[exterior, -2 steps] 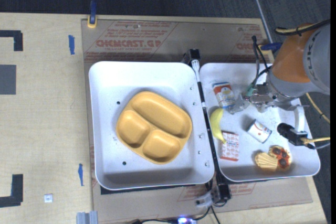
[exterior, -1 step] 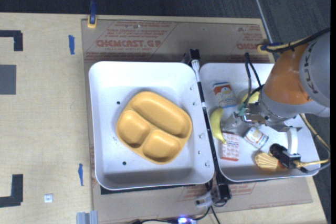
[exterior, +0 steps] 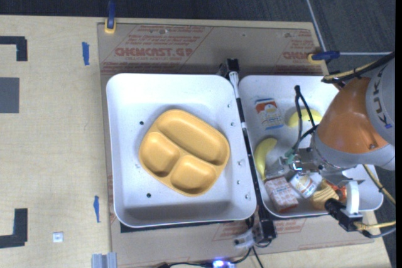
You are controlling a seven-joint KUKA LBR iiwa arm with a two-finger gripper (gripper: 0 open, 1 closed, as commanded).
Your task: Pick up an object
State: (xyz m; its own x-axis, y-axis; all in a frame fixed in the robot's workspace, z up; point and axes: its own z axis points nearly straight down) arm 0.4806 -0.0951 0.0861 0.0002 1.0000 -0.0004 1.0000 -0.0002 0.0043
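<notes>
**Working the crowded right bin**

We are reaching into the right bin [exterior: 370,201] with the arm [exterior: 352,125], and the gripper [exterior: 300,167] is sitting low over the clutter near that bin's front edge. Whether it has anything in hand we cannot tell, because the wrist and its cables are covering the tip.

Just beneath and beside the tip we are seeing a small packet with a red and white label [exterior: 306,185] and, toward the front left corner, a flat brownish packet [exterior: 281,192]. A yellow banana-shaped piece [exterior: 264,154] is lying along the left wall, a white carton with an orange picture [exterior: 267,112] is lying near the back left corner, and a round yellow object [exterior: 296,117] is sitting behind the arm.

To do this step well, we are judging that we should commit to one item, most likely the small labelled packet, centre over it and lift straight up, since the neighbours are lying so near that they could be dragged along.

The left bin [exterior: 125,135] is carrying a yellow three-section tray [exterior: 183,150] at its middle, well apart from the work.
</notes>
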